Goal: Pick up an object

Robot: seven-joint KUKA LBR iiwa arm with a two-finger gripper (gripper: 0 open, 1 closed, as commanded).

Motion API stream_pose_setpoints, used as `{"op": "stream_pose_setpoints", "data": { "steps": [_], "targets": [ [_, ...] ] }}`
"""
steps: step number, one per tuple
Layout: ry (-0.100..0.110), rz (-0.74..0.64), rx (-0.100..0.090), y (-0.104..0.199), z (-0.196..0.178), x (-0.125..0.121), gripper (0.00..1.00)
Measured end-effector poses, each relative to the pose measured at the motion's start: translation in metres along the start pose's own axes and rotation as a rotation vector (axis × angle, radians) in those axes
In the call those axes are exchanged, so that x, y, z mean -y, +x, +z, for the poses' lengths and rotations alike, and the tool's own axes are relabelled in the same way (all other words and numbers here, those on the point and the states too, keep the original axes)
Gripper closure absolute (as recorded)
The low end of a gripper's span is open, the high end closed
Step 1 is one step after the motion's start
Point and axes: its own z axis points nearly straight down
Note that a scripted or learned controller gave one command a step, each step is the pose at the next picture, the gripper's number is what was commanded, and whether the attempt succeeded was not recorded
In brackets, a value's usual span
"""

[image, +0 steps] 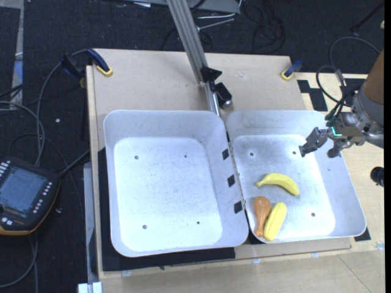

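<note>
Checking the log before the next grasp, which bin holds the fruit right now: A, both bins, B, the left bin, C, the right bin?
C: the banana, the second yellow piece and the orange piece all lie in the right bin.

Dark floor, tan bench

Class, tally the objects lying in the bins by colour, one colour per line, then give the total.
Yellow: 2, the banana and the yellow piece beside the orange one
Orange: 1, the orange piece
Total: 3, all in the right bin
</note>
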Motion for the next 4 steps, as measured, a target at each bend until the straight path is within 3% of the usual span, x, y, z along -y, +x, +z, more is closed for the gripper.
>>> {"op": "stream_pose_setpoints", "data": {
  "steps": [1,4],
  "targets": [
    [0.000,0.000,0.000,0.000,0.000,0.000,0.00],
    [0.003,0.000,-0.001,0.003,0.136,0.013,0.00]
  ]
}}
